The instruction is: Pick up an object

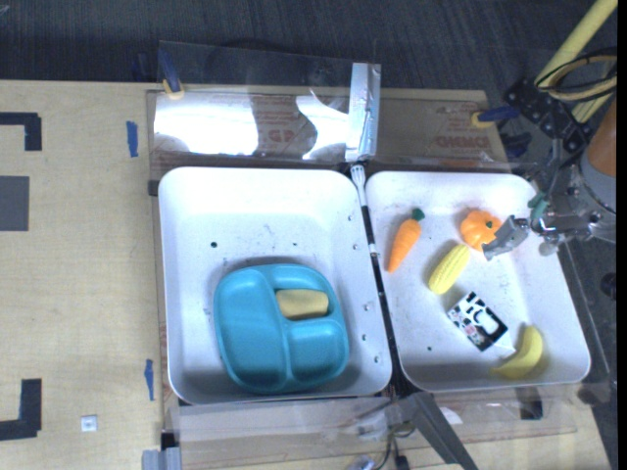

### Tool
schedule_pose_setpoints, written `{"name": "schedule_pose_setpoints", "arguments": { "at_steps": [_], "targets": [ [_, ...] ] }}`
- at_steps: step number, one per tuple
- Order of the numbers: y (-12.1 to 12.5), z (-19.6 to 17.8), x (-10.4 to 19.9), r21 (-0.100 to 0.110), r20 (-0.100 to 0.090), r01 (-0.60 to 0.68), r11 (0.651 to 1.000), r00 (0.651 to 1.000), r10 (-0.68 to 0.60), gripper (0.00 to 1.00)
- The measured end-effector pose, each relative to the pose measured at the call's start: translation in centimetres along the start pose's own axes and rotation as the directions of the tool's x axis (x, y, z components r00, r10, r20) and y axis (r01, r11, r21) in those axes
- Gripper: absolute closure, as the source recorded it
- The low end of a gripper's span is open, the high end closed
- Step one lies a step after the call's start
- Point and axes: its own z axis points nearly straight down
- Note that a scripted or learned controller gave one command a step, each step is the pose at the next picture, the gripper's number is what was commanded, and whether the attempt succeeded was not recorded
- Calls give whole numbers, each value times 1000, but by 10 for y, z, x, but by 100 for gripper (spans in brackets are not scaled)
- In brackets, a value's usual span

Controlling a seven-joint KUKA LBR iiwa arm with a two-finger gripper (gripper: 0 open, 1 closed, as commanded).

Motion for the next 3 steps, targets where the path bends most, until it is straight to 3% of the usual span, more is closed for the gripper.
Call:
{"name": "schedule_pose_setpoints", "arguments": {
  "at_steps": [1, 2, 3],
  "targets": [
    [28, 122, 12, -12, 6, 136, 991, 991, -135, 0],
    [34, 146, 22, -3, 3, 185, 983, 983, -185, 0],
    [36, 134, 21, -11, 7, 183, 983, 983, -183, 100]
  ]
}}
